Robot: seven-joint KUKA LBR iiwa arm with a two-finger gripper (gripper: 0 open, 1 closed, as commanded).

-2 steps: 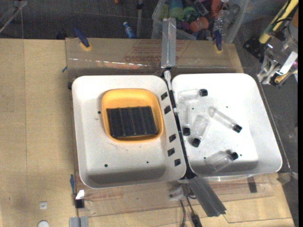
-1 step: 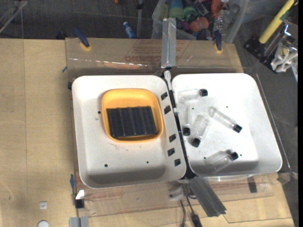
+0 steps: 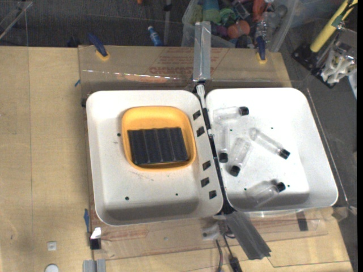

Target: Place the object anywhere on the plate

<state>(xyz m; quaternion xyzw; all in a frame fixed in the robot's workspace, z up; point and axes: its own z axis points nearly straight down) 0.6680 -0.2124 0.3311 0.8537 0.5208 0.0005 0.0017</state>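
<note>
- Across the right-hand bin (image 3: 317, 146) lie several clear plastic vials with black caps, well apart from the yellow plate (image 3: 129, 120) that sits in the left-hand bin (image 3: 102, 152).
- Nothing rests on the plate yet except a dark ribbed block (image 3: 157, 146) covering its middle, so the step in hand is judged to be the very first: choosing and picking one vial.
- The state of the gripper cannot be told from this moment, and no vial is held.
- The long vial (image 3: 270, 143) right of the bin's centre lies flat, with its long axis running diagonally from upper left to lower right and its black cap at the lower-right end.
- A shorter vial (image 3: 238, 152) sits just to its left, tilted the other way, cap towards the lower left, near a separate black cap by the divider (image 3: 211, 146).
- Another vial (image 3: 231, 113) lies near the top of the bin, roughly level, cap to the right; a fourth (image 3: 266, 189) lies near the bottom edge, cap to the upper right.
- To do the pick well, the fingers should probably straddle the chosen vial across its narrow width, at right angles to its long axis, near mid-length.
- The long vial looks the best candidate, since it has free space on both flanks.
- Clear round plastic will likely roll or slip, so a centred, square closure matters.
- Placement should aim at the plate's bare yellow rim area or onto the block.
</note>
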